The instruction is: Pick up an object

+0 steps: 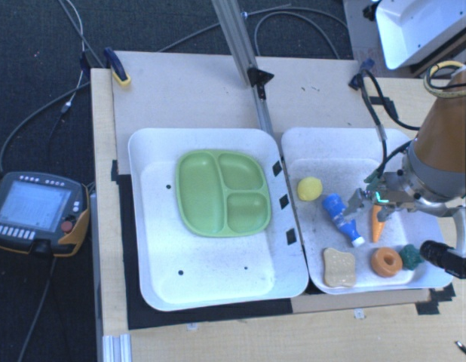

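One green plate (222,193); one yellow ball (309,188); one blue bottle (341,218); one doughnut (386,262)

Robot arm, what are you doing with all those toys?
The robot arm is reaching into the right bin, where toys lie: a yellow ball, a blue bottle, an orange carrot, a slice of bread and a doughnut. Its gripper hangs just above the bottle and carrot. The left bin has a green plate.
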Available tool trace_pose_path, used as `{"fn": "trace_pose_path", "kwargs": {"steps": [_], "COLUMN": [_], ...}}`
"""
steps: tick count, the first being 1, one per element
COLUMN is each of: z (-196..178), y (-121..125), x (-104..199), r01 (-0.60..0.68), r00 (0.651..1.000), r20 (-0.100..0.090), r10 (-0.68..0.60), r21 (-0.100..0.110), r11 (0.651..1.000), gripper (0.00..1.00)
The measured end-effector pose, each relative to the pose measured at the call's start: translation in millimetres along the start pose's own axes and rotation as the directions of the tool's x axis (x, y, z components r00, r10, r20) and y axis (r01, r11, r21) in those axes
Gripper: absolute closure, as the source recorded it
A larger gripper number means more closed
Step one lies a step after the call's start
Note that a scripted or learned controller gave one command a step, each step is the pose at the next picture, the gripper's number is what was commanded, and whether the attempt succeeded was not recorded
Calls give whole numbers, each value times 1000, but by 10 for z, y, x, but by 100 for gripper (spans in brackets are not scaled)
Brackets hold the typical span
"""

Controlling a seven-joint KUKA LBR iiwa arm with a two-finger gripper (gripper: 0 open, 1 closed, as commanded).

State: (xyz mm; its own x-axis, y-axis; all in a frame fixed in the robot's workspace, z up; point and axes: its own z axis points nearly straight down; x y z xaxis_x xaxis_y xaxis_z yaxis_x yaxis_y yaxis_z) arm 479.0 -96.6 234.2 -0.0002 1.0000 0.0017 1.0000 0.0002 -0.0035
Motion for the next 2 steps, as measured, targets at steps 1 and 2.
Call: {"fn": "trace_pose_path", "kwargs": {"steps": [1,2], "z": [-7,619], "y": [5,39], "x": [0,11], "r01": [0,0], "r00": [1000,1000], "r20": [0,-1], "r10": [0,1], "r21": [-2,5], "r11": [1000,1000], "gripper": [0,0]}}
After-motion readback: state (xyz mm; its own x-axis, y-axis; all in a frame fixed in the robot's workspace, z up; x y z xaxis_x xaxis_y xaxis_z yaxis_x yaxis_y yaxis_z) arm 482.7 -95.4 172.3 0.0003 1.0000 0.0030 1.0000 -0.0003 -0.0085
